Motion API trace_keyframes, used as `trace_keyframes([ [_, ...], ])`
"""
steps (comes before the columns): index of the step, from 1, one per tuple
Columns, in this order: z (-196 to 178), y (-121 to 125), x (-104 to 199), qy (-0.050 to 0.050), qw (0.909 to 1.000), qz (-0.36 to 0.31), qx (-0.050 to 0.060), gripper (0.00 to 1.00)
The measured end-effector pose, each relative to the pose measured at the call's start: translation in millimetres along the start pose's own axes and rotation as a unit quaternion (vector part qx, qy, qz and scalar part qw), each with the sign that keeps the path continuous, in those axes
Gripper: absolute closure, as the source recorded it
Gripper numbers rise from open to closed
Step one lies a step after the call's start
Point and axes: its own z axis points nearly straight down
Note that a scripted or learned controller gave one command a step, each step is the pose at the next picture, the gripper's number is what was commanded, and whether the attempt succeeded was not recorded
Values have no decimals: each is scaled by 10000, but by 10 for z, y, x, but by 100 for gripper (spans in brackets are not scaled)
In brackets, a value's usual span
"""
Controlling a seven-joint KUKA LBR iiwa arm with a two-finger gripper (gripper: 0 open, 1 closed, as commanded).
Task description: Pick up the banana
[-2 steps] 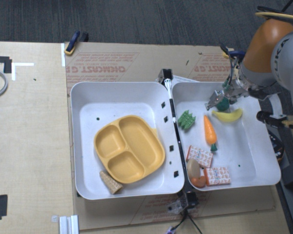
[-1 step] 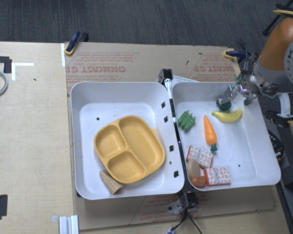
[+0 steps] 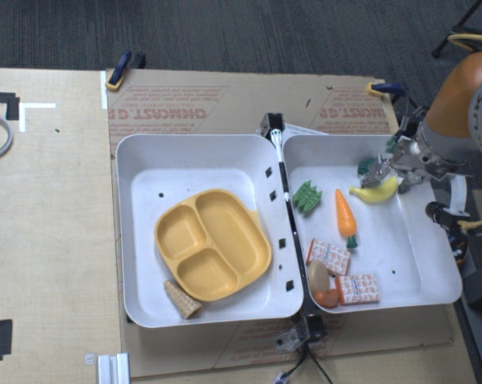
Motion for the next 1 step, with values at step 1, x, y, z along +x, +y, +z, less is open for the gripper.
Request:
trace_keyframes([
  [1,20,301,85,-49,9916,-1294,30,0],
])
